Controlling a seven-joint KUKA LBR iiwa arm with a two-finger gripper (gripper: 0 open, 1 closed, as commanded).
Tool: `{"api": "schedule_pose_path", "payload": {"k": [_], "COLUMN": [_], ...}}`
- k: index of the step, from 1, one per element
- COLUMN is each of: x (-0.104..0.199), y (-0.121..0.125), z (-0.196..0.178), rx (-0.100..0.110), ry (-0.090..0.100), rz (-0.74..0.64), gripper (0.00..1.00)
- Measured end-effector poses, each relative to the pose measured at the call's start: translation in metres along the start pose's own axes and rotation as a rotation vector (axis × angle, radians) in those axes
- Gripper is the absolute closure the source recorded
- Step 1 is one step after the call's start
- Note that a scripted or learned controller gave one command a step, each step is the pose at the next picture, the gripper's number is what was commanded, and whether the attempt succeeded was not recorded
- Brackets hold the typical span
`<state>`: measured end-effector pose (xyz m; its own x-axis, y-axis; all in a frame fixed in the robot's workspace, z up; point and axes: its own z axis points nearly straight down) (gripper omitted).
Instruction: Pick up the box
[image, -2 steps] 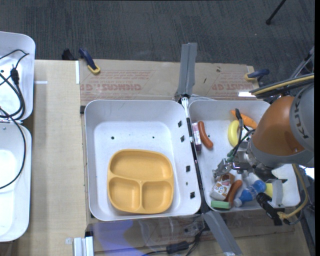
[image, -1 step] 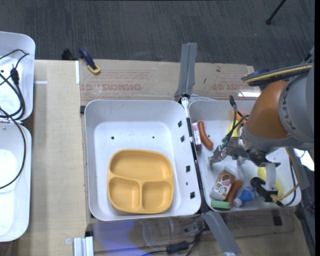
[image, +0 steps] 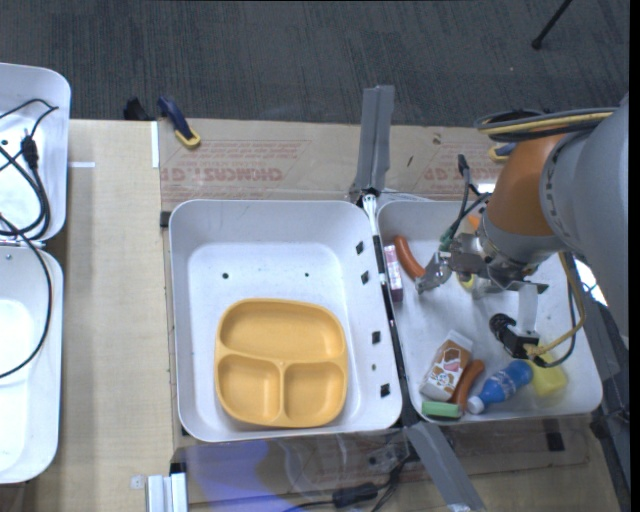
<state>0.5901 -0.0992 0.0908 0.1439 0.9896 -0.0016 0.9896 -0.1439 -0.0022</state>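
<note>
The box (image: 447, 368) bears an unreadable label, lying just below the end effector (image: 440, 272), whose fingers look spread, holding nothing.

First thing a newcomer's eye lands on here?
Likely the yellow divided plate, alone in the left bin. Next the grey arm with its orange band, reaching in from the right over the right bin, where the small box, a blue bottle and other items cluster near the front.
</note>
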Motion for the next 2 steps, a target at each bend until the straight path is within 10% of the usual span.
{"api": "schedule_pose_path", "payload": {"k": [1,2], "x": [-0.0007,-0.0006], "y": [-0.0002,-0.0003], "z": [-0.0084,-0.0083], "rx": [0.002,0.003], "ry": [-0.001,-0.001], "rz": [-0.002,-0.002], "gripper": [1.0,0.0]}}
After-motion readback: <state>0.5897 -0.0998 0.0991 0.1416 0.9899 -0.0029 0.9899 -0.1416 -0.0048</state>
